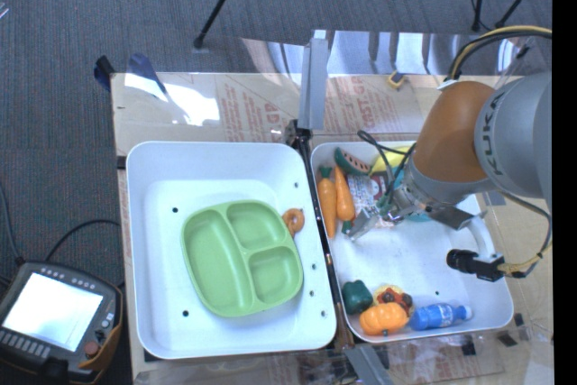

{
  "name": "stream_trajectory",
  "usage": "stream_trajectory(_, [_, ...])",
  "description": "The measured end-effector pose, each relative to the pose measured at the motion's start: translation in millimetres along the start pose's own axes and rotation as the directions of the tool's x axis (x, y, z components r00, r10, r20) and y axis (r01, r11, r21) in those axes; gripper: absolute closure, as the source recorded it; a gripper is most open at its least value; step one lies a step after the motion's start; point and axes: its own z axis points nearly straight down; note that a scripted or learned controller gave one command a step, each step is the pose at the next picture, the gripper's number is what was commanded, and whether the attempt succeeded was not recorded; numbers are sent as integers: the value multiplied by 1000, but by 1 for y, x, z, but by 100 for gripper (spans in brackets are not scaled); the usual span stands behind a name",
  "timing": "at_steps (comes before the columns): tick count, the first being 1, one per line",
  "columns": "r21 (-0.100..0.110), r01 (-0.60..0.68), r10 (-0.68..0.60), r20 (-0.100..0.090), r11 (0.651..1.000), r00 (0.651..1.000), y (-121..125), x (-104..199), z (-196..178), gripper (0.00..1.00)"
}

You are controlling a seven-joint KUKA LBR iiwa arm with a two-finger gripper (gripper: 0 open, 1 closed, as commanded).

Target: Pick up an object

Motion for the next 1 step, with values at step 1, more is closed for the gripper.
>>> stream_trajectory(1, [-7, -10, 10, 7, 1000, 1000, 1, -5, -11, 100])
